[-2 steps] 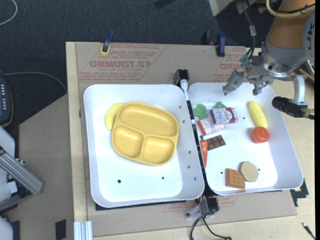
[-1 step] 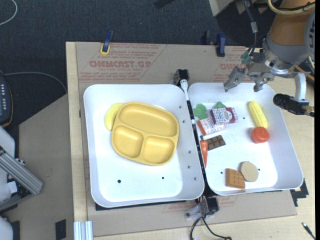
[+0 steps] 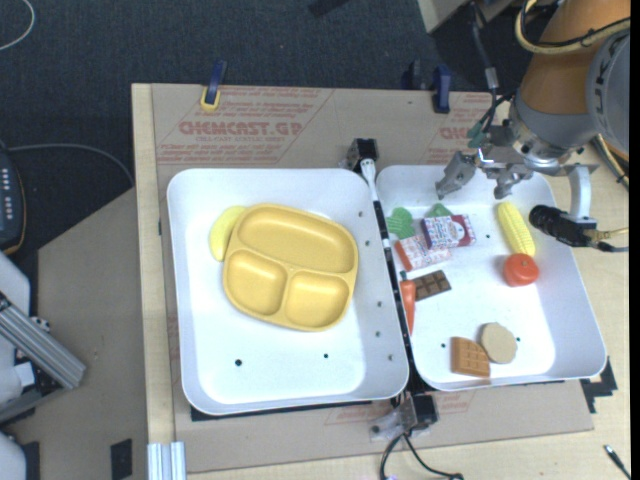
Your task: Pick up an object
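Dark carpet (image 3: 150, 28) is seen behind the counter (image 3: 300, 118). On the counter, the right bin (image 3: 570, 318) is set beside the left bin (image 3: 200, 358). Above the right bin's far edge, the fingers (image 3: 455, 173) are spread around nothing; the corn (image 3: 515, 226) is laid inside it.

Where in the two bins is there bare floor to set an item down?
Left bin: bare along the near edge, below the yellow divided plate. Right bin: bare between tomato and cracker. Crowded around the red packet.
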You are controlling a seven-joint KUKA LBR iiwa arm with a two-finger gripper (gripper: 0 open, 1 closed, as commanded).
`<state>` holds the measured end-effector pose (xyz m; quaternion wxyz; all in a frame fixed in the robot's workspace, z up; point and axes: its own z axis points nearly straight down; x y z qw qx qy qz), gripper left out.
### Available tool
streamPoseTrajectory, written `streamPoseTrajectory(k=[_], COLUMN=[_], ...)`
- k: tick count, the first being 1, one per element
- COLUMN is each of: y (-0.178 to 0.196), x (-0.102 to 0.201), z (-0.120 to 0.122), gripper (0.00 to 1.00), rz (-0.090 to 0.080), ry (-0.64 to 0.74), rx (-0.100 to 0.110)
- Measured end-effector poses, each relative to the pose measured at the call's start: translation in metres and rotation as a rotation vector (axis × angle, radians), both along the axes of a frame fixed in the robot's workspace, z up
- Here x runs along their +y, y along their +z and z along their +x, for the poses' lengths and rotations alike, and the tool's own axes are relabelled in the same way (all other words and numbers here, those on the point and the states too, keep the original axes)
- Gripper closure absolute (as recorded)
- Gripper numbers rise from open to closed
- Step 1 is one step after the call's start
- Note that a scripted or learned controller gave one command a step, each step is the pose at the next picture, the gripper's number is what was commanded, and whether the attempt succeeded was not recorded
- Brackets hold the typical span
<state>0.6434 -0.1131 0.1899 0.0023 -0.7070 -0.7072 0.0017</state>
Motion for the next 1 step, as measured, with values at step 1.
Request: streamPoseTrajectory(k=[1], y=[-0.0432], x=[0.0024], z=[0.0010], gripper=[0.00], rz=[0.000], ry=[0.000], rx=[0.000])
